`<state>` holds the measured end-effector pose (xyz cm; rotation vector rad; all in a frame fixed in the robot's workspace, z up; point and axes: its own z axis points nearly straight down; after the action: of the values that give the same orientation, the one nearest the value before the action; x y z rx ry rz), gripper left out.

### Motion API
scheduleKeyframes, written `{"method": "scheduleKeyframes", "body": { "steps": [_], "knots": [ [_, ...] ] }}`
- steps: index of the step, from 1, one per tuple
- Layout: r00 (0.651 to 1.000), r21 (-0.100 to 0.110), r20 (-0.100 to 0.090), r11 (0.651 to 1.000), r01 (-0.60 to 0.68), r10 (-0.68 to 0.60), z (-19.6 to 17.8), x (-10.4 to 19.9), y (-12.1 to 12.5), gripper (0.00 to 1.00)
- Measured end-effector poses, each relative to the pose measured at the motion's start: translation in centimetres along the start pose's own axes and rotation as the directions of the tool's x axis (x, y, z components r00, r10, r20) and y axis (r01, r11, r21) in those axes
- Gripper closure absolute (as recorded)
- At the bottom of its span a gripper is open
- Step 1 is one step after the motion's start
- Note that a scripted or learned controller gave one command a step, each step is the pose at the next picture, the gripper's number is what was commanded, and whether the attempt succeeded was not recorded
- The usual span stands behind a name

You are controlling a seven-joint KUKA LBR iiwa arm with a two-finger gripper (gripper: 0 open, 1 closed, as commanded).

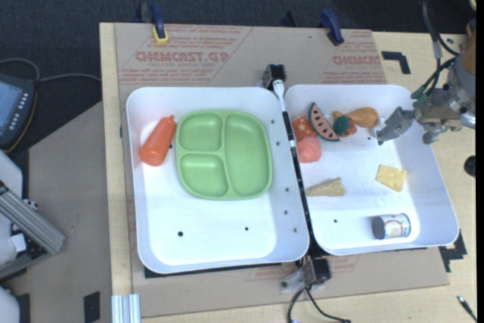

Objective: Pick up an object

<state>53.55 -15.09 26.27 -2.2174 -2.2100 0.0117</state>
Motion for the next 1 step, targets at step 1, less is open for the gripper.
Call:
{"method": "scheduleKeyframes", "body": {
  "steps": [1],
  "knots": [
    [1.0,-0.013,0.002,1.0,0.003,-0.003,-0.69,0.04,0.21,0.0]
  ]
}}
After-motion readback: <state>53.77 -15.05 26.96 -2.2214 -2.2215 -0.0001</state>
